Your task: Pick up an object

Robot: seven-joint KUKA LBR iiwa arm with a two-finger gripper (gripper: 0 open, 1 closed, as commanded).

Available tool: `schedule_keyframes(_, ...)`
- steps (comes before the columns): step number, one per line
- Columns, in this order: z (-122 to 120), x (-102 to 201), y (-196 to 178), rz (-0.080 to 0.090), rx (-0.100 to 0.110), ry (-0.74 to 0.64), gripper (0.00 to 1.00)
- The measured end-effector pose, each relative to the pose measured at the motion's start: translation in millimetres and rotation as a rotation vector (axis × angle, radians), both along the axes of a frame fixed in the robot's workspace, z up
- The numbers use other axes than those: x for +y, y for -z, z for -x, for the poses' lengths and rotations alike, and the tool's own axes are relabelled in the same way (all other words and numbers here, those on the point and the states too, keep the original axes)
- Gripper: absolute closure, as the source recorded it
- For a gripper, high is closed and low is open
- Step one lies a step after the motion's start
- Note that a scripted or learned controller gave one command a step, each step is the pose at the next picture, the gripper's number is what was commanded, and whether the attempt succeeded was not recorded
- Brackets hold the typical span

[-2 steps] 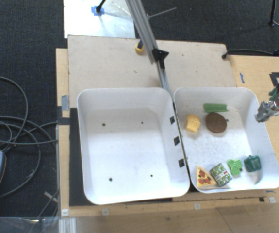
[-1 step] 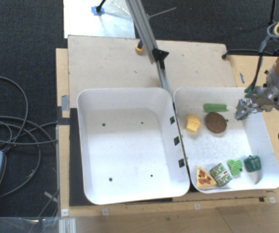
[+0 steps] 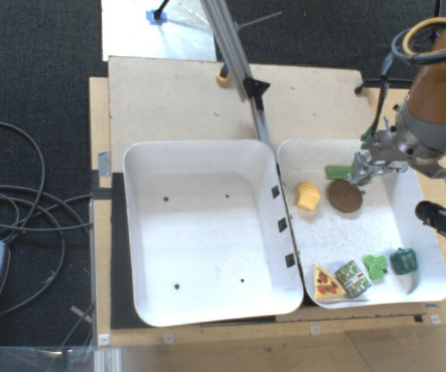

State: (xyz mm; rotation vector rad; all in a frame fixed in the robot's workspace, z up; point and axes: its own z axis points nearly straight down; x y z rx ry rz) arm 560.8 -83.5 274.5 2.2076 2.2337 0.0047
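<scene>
- Camera view: the pincer (image 3: 360, 169) hangs low over the back of the right bin (image 3: 432, 285), at the end of the grey arm (image 3: 432, 122) that comes in from the right
- Its metal fingers are small and blurred against the bin floor, so I cannot tell whether they are spread or pressed together, nor whether anything sits between them
- The fingertips lie just beside the upper right edge of the brown round disc (image 3: 345, 198) and just to the right of the green block (image 3: 337, 172); whether they touch either one cannot be made out
- The brown disc lies flat on the bin floor and, being round, has no long axis
- The green block lies flat with its long axis running left to right, its right end toward the pincer
- The yellow piece (image 3: 309, 196) sits left of the disc, near the wall between the bins, its longer side running roughly front to back
- Along the front of the right bin lie the pizza slice toy (image 3: 328, 284), the green printed packet (image 3: 353, 278), a small bright green toy (image 3: 375, 266) and a dark green toy (image 3: 403, 261)
- The left bin (image 3: 141, 231) sits next to the right one on the worktop (image 3: 176, 99)
</scene>
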Motion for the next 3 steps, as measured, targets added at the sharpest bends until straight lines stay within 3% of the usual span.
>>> schedule_keyframes(3,-22.6,150.4,40.3,0.000,0.001,0.002,1.00)
